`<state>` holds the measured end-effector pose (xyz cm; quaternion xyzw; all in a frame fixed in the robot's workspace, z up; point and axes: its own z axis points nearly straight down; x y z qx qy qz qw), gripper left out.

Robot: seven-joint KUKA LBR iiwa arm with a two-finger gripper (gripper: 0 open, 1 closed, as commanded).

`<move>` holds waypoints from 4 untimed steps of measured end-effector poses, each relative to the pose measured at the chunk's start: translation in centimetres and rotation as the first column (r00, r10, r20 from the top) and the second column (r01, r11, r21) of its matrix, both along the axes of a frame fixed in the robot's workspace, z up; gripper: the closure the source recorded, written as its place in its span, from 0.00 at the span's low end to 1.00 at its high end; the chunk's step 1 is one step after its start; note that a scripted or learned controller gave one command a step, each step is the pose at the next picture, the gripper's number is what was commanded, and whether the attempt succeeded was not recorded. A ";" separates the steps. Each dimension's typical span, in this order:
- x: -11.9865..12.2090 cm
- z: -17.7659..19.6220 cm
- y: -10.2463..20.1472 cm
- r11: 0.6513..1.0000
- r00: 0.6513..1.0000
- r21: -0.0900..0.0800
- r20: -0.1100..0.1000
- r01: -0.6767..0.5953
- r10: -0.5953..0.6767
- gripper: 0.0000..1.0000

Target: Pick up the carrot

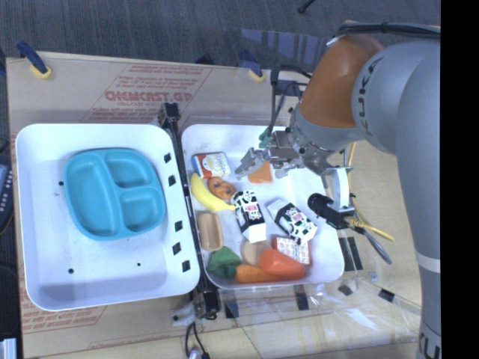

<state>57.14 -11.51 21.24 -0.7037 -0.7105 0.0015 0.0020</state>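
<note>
- Orange and tapered, the carrot [253, 274] lies at the near rim of the right bin [334, 254], the landmark for everything below; its green top [224, 263] points toward the bin's left wall and its body runs roughly along the near rim.
- Just beside the carrot, toward the bin's right wall, sits a red pepper-like piece [283, 263], touching or nearly touching it, with a small red-and-white packet [290, 250] just behind.
- Up at the bin's far half hangs the gripper [262, 164], over an orange wedge-shaped item [260, 173]; whether its jaws are spread or closed I cannot tell, and I see nothing clearly held between them.
- Between gripper and carrot, across the bin's middle, stand two black-and-white cow-print cartons [250, 212], a banana [209, 194] and a bun-like piece [210, 232].
- Judged from this, the carrot lies well apart from the gripper, toward the bin's near rim and slightly toward its left wall.
- A likely approach would close across the carrot's short width, with the jaws set crosswise to the near rim.
- Crowding by the red piece and the rim looks like the main risk.
</note>
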 end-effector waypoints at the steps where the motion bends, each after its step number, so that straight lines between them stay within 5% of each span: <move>1: 3.1 -2.8 -3.9 1.000 1.000 -0.004 -0.001 0.008 -0.008 0.00; 2: 4.1 -12.3 -6.2 1.000 1.000 -0.003 -0.003 -0.018 0.018 0.00; 3: 4.3 -11.1 -6.1 1.000 1.000 -0.003 0.000 -0.024 0.024 1.00; 4: 4.3 -11.1 -6.1 1.000 1.000 -0.003 0.000 -0.024 0.024 0.00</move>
